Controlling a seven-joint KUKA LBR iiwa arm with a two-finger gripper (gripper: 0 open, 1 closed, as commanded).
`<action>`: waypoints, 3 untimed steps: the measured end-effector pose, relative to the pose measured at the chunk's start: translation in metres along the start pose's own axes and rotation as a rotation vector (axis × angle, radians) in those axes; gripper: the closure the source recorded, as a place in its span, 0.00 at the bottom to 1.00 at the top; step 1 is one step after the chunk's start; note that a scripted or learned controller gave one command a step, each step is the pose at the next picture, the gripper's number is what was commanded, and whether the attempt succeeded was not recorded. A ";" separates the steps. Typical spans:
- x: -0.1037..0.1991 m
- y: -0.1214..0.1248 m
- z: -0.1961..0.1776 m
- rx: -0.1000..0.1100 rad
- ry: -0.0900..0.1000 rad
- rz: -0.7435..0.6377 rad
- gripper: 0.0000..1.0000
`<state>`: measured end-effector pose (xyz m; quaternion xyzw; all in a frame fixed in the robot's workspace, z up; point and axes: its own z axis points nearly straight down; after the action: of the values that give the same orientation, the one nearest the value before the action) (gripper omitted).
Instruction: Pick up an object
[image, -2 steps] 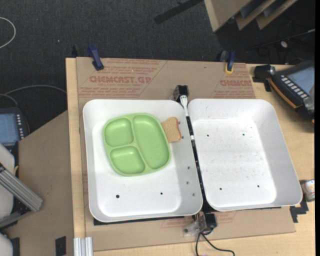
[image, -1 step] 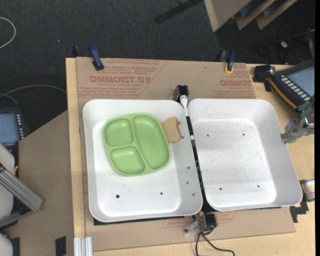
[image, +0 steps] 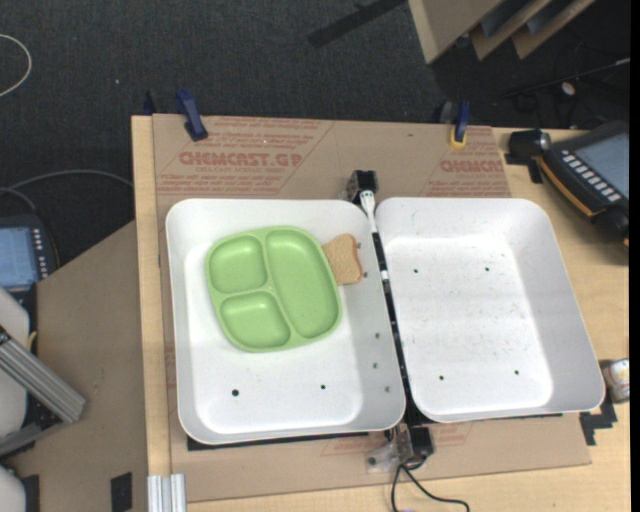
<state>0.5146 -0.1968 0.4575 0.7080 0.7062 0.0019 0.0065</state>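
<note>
A light green divided plate (image: 273, 288) with three compartments lies in the upper middle of the left white bin (image: 200, 395). A small tan block, like a slice of toast (image: 344, 259), rests against the plate's upper right rim, close to the bin's right wall. The right white bin (image: 480, 310) lies beside it.
Both bins sit on a brown cardboard sheet (image: 260, 150) clamped to the bench by blue clamps at the back. A dark tablet-like device (image: 590, 170) lies off the bench's right rear corner. Cables trail at the front between the bins.
</note>
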 end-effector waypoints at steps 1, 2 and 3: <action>0.032 -0.020 0.097 0.022 0.010 -0.004 1.00; -0.005 0.010 -0.043 -0.006 -0.002 -0.002 1.00; 0.010 -0.032 0.054 0.022 0.010 -0.001 1.00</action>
<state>0.4831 -0.1867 0.4033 0.7077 0.7065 -0.0023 -0.0047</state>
